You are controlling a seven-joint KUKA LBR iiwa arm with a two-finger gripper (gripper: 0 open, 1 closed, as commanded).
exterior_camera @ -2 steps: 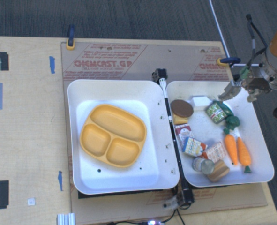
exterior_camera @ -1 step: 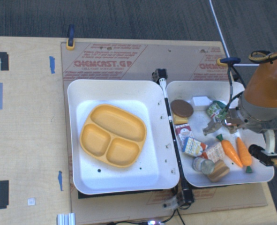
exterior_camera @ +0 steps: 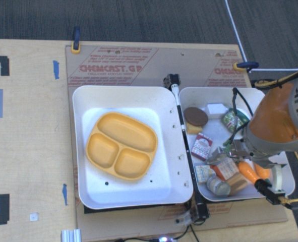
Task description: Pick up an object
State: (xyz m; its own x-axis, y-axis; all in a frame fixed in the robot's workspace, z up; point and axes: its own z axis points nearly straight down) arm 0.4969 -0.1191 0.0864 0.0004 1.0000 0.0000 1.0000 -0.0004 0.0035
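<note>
We found the grey arm's pincer low in the right shallow white bin, among packets beside an orange carrot-shaped toy; whether it gripped anything, we could not tell.

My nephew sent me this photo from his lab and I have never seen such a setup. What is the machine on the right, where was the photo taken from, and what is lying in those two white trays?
The photo comes from one fixed camera above the bench, looking down at a slant. The grey and orange shape on the right is a robot arm reaching in over the right bin. Its pincer is down among the clutter there, and I cannot tell whether it holds anything. The left bin holds a yellow divided plate with three compartments. The right bin holds small things in a heap: a brown round disc, a white block, a green packet, a red and white packet and an orange carrot-like piece. The arm's job is to pick one up.
</note>
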